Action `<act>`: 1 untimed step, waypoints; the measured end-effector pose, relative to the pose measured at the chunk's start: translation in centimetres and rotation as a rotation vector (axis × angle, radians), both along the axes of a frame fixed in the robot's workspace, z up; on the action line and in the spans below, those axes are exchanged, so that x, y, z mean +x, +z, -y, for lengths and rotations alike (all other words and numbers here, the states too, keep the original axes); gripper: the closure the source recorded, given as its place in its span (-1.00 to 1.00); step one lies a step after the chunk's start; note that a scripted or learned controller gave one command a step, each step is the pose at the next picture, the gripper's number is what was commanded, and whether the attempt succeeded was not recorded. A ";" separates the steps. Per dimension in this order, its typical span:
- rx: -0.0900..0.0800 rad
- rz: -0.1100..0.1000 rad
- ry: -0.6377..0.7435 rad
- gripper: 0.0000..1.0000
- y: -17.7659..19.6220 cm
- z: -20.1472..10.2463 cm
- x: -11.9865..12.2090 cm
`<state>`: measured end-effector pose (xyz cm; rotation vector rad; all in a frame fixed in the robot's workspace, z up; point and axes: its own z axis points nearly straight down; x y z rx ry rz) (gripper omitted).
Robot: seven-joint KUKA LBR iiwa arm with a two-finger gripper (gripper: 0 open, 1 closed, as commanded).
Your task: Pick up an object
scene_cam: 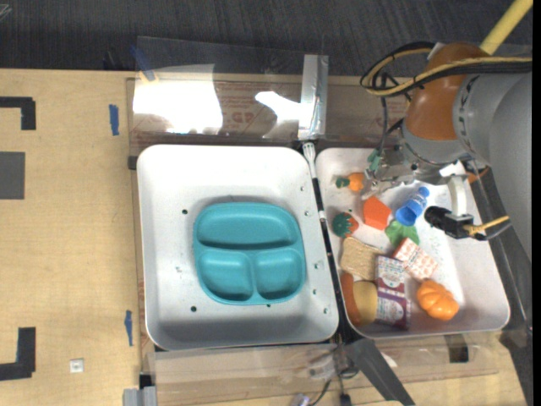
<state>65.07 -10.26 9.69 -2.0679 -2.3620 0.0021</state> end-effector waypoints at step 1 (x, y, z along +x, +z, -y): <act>-0.001 0.001 0.001 1.00 1.0 0.0 0.0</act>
